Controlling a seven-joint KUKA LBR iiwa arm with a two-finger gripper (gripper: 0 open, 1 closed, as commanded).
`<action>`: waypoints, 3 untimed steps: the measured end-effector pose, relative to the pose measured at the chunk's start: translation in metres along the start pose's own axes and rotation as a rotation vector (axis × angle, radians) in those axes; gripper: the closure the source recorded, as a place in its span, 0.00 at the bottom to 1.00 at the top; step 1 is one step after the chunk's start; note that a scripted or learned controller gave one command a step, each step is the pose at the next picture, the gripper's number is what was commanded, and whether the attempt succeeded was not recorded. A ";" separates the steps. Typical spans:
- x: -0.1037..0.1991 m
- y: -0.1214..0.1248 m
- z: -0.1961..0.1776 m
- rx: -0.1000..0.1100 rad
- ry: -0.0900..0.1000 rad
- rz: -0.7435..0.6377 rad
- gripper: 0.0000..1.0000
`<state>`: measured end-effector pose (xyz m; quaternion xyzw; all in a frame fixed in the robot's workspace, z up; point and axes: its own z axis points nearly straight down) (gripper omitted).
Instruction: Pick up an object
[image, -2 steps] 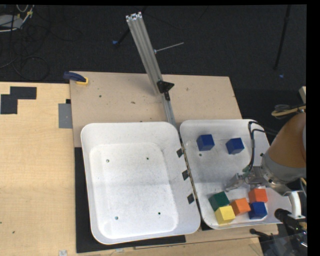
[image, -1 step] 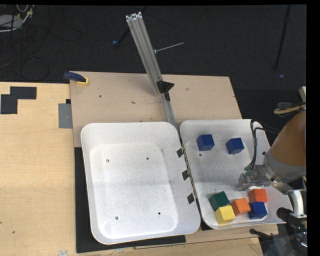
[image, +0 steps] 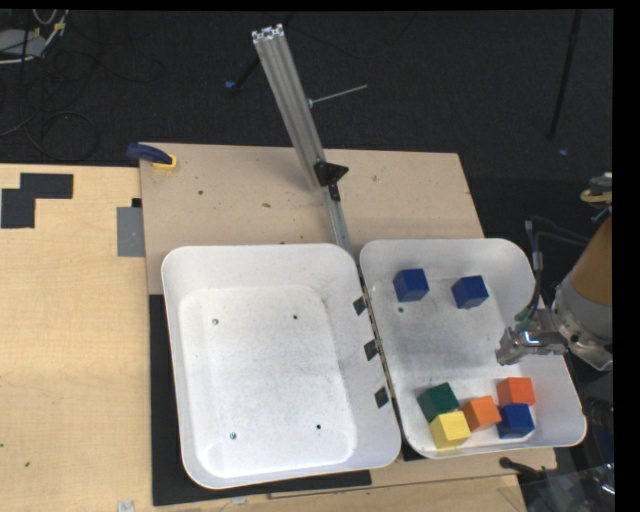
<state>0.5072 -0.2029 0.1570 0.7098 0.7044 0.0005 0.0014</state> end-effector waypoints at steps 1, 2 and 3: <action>0.004 0.004 -0.044 0.000 0.001 -0.009 1.00; 0.003 0.005 -0.096 -0.001 0.000 -0.009 1.00; 0.045 0.011 -0.096 0.005 0.004 -0.011 1.00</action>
